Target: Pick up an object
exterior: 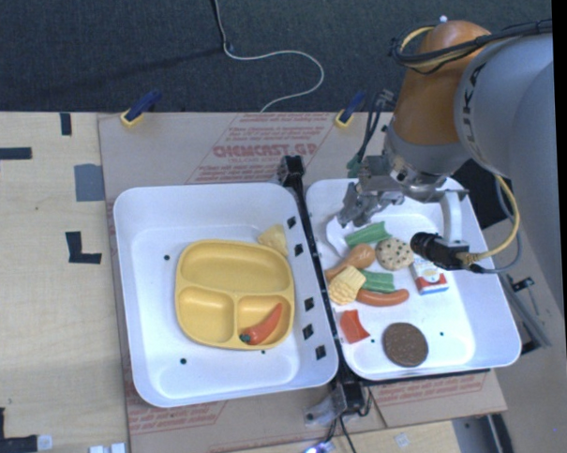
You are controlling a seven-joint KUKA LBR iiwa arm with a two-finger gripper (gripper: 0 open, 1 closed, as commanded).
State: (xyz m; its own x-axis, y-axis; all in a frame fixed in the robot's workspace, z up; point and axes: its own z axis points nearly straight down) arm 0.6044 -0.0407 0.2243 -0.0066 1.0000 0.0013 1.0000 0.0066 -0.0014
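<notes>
My gripper point(356, 211) hangs low over the far left part of the right bin point(485, 329), just above a pile of toy food. Right beneath it lies a green piece point(366, 234). Close by are a speckled cookie point(393, 254), an orange bread-like piece point(359, 257), a yellow corn cob point(346, 286), a second green piece point(379, 282) and an orange sausage point(384, 298). Nothing visibly sits in the gripper.
The right bin also holds a red block point(354, 327), a brown disc point(404, 344) and a small red-and-white carton point(429, 280). The left bin point(145, 274) carries a yellow divided plate point(220, 280) with a red pepper point(264, 325) and a pale yellow piece point(273, 238) beside it. A black divider point(309, 267) separates the bins.
</notes>
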